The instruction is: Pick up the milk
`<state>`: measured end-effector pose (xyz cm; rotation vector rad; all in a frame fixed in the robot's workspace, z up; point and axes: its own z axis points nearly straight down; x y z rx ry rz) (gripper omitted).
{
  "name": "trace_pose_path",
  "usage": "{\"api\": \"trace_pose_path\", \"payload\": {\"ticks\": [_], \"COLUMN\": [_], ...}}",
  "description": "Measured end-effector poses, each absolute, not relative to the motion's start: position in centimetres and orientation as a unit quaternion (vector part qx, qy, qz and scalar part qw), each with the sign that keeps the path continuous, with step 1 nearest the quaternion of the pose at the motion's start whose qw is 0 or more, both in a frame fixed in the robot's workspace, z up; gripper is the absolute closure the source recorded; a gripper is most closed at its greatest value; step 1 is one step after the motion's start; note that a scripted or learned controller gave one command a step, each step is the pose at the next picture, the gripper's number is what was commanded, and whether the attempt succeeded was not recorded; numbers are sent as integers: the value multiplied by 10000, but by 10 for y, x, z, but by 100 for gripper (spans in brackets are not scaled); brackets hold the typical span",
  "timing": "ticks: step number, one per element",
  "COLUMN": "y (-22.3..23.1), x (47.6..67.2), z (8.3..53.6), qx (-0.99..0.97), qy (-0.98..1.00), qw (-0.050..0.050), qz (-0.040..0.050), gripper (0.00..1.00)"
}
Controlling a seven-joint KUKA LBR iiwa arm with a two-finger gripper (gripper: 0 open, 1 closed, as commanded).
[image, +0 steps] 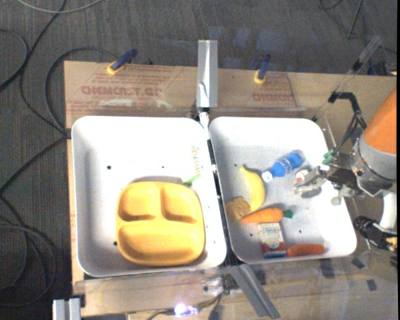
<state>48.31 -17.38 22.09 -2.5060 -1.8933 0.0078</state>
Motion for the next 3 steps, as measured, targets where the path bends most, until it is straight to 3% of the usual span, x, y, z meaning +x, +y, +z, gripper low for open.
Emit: {"api": "trace_pose_path", "payload": {"ticks": [1, 2, 3], "y": [-178, -180, -201], "x": [483, 483, 483], "z": [222, 133, 126], "qx": [-7767, -8175, -8004], "qy": [-6298, -5759, -5995], "qw": [5, 17, 10], "qz": [25, 21, 22], "gripper": [0, 0, 0]}}
